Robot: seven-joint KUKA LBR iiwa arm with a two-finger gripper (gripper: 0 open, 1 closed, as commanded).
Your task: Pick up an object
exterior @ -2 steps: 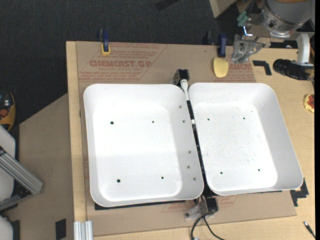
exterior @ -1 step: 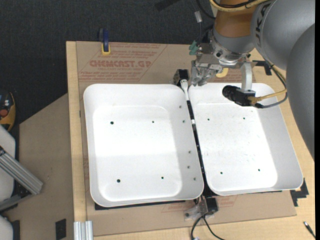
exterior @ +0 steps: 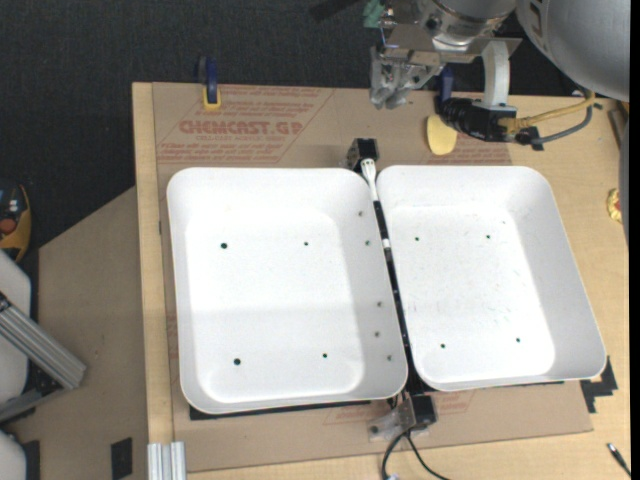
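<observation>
My gripper [exterior: 393, 90] hangs high at the back of the bench, beyond the far edge of the two white bins and above the brown board. A small pale yellow object [exterior: 441, 134] lies on the board just right of and nearer than the gripper, outside the right bin [exterior: 560, 258]. The left bin [exterior: 185, 268] sits beside it, and their rims meet in the middle. I see nothing gripped under the gripper.
A black clamp [exterior: 362, 152] holds the bins together at the far end of their seam, and another [exterior: 415, 410] at the near end. A blue and yellow clamp [exterior: 209, 80] stands at the board's back left. Cables [exterior: 520, 123] trail near the wrist.
</observation>
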